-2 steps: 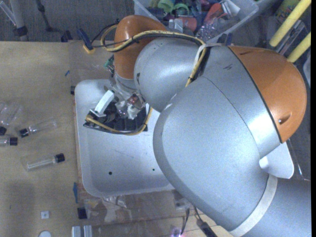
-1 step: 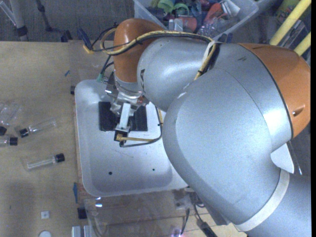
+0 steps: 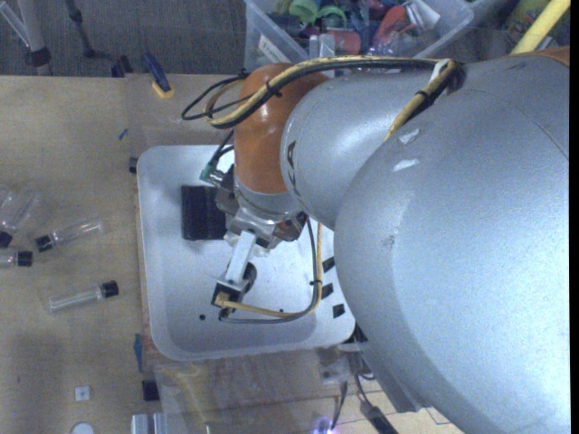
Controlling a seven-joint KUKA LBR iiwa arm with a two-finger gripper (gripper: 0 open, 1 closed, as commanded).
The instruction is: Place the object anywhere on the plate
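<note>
— Where does your gripper stand?

— Low over the white bin [image 3: 163,333], my gripper [image 3: 260,227] sits tucked under my own wrist. Open or closed, I cannot tell.

— And the object?

— I take it to be the black block [image 3: 199,213], flat on the bin floor just beside the gripper, toward the view's left. Its long axis runs away from the camera. Nothing shows it gripped.
</note>
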